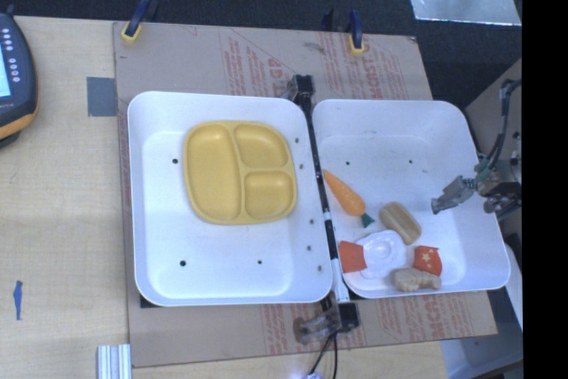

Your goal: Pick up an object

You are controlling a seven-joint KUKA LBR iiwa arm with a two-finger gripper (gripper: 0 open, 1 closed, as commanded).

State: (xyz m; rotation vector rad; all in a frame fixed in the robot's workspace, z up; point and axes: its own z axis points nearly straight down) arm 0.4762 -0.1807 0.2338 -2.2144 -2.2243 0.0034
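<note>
**Op:** Right, logging from the remote station. I see the gripper (457, 193) at the right side of the right bin (404, 124), over bare white floor. The finger end is small and blurred — I cannot tell whether it is released or clenched, and I see nothing between the tips.

**Log:** Candidate objects, placed relative to the right bin?

**Op:** All sit in its near-left part, well apart from the gripper. The toy carrot (345, 194) lies slanted just beside the bin's left wall. A tan bread-like piece (400, 222) is right of the carrot. Nearer the front rim is a white round item (382, 250) with a red piece (352, 257) touching its left — another red piece (428, 259) to its right, and a beige lump (415, 280) at the front.

**Log:** Left of that bin?

**Op:** The left bin (155, 235), holding a yellow divided plate (238, 171).
</note>
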